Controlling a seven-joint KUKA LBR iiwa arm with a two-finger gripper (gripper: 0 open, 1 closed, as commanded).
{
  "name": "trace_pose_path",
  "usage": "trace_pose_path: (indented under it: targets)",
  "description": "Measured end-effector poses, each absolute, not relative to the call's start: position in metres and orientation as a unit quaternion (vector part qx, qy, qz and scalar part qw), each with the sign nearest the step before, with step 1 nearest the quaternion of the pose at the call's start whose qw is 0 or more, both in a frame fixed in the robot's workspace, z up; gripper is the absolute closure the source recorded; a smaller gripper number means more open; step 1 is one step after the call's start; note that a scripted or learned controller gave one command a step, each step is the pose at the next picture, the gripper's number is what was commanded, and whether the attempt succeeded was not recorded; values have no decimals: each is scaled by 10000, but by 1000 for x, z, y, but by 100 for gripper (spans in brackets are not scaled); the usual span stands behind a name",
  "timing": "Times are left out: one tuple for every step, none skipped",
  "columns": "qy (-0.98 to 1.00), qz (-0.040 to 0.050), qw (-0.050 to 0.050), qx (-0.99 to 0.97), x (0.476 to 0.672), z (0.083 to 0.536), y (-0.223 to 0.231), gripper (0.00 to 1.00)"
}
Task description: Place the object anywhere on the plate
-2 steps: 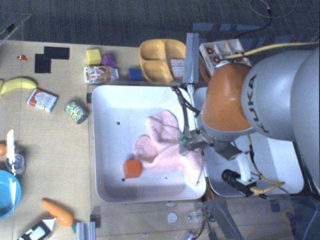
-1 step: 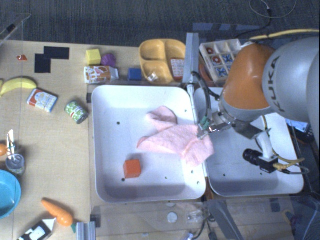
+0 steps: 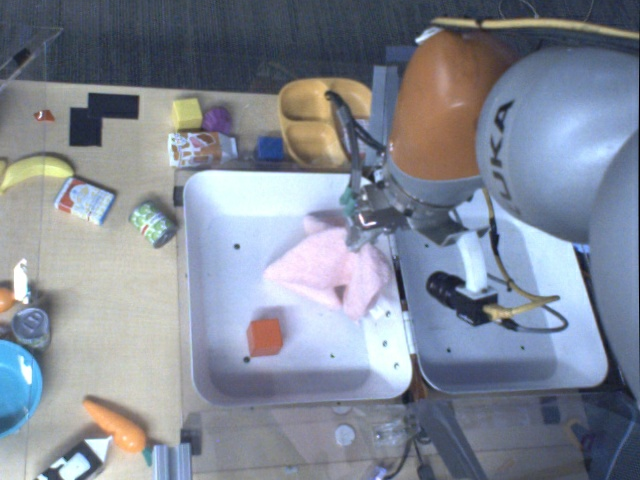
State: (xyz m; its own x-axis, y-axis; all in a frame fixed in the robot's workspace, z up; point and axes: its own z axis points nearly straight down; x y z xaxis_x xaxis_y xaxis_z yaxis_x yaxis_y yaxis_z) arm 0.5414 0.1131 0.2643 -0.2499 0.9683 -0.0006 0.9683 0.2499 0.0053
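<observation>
Camera view: soft pink crumpled cloth [image 3: 325, 270] lying in the left white bin [image 3: 215, 268], its upper right part directly beneath the claw [image 3: 362, 230]. Claw grip state: cannot tell. Small orange-red block [image 3: 265, 337] lies well apart, lower left.

Light is even and fairly bright, falling from above. The white bins [image 3: 300, 193] read slightly grey-blue, with soft shadows along their inner walls. The arm [image 3: 540, 128] carries a broad soft sheen on its grey shell and orange band [image 3: 440, 98]. The picture is low-resolution and mildly soft throughout; the dark floor beyond the table [image 3: 90, 298] looks grainy.
</observation>
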Motion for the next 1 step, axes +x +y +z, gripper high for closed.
trace_pose_path:
  targets:
    - [8348,21,24,5506,489,296,164,100]
